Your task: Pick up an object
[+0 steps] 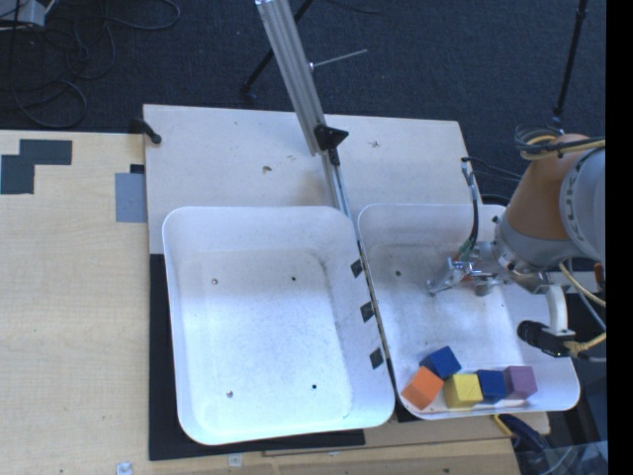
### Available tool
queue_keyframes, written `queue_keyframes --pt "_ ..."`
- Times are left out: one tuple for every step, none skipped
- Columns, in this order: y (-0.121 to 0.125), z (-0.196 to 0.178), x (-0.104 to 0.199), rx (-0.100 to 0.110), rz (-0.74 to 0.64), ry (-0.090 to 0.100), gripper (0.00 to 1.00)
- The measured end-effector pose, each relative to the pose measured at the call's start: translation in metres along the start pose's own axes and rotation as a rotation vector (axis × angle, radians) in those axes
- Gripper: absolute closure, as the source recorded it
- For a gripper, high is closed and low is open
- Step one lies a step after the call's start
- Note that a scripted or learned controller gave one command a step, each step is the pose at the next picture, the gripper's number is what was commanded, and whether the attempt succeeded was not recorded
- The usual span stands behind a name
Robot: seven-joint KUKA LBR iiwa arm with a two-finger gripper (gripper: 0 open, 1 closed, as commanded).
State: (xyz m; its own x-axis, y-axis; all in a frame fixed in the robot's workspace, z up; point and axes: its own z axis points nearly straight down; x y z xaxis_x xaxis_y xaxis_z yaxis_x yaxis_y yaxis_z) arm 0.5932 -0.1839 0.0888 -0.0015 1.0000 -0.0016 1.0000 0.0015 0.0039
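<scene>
Over the right bin (396,228), the gripper (435,285) hangs — jaw state unclear — touching no block.

Five coloured blocks (470,379) clustered in right bin's (415,255) near corner.

A robotics lab, seen from above my work bench (297,156). Two shallow white bins (257,325) sit on the bench's pale board. An aluminium rail (297,77) slants up behind the bins. Beyond the bench lies dark carpet with loose cables (59,57) and tripod legs (574,47).
</scene>
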Motion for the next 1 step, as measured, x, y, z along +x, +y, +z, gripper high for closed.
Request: queue_keyframes --pt "0.0517 -0.001 0.0013 0.018 0.002 0.005 0.0"
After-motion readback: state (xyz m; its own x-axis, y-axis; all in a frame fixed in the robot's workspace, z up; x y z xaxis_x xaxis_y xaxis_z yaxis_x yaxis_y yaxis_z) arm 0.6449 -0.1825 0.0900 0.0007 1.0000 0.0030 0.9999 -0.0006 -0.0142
